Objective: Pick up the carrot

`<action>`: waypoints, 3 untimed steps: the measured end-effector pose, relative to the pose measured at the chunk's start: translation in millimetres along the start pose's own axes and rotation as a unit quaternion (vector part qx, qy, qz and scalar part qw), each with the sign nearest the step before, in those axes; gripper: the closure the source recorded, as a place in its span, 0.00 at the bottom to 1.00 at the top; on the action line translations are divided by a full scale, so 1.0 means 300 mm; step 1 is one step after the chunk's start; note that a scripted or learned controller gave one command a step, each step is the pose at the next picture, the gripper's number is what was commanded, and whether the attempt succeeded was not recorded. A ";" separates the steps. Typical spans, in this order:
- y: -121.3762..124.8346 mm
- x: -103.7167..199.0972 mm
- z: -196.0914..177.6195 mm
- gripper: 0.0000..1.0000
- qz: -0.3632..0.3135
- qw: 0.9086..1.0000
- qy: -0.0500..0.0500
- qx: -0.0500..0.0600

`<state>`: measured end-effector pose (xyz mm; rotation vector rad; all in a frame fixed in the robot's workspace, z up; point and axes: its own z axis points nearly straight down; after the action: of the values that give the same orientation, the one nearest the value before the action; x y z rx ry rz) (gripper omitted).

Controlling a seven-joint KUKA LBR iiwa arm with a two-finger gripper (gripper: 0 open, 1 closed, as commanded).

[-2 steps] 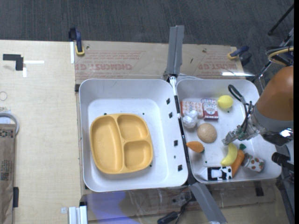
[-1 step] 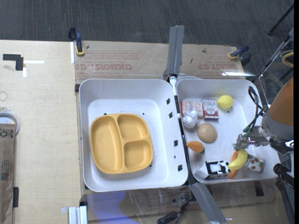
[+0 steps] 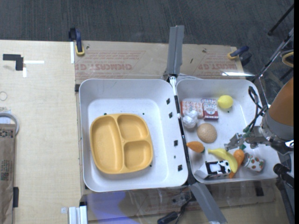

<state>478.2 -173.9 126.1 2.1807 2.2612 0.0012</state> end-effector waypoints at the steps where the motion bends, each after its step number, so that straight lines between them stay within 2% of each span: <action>1: 0.031 -0.062 0.121 0.00 0.067 0.998 0.000 0.002; 2: 0.193 0.062 -0.162 0.00 0.125 0.992 -0.001 0.002; 3: -0.006 -0.021 0.121 0.00 0.206 0.979 0.000 0.003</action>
<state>476.6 -180.3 89.8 2.6034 1.7652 -0.0049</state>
